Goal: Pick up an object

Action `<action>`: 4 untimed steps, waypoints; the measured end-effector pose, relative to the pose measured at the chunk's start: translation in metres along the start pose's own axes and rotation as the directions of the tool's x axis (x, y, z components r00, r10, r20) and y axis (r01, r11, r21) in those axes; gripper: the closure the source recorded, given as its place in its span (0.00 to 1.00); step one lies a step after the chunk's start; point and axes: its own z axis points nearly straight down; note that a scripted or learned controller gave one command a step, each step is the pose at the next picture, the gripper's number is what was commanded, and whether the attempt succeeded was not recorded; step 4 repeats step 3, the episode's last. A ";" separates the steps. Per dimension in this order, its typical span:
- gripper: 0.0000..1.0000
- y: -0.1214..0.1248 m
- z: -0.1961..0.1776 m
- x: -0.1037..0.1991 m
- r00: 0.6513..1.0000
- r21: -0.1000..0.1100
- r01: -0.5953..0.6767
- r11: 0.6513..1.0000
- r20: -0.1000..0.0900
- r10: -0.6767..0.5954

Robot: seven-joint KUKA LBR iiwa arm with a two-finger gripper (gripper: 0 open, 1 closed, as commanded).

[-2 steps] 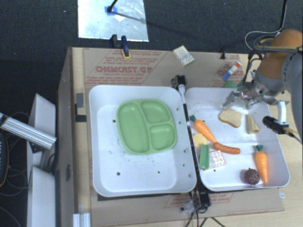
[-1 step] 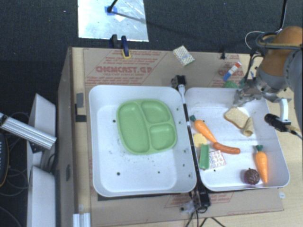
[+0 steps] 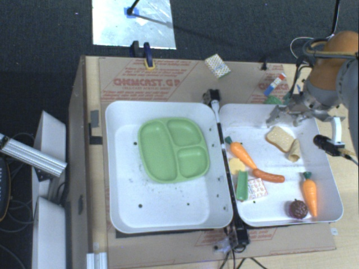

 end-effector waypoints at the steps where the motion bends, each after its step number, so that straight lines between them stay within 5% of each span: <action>1: 0.00 -0.002 0.012 0.000 1.000 0.008 -0.002 1.000 -0.001 0.002; 2: 1.00 -0.001 0.001 0.000 1.000 0.002 0.000 1.000 0.001 0.000; 3: 0.00 -0.001 0.002 0.000 1.000 0.003 0.000 1.000 0.002 0.000; 4: 0.00 -0.001 0.002 0.000 1.000 0.003 0.000 1.000 0.002 0.000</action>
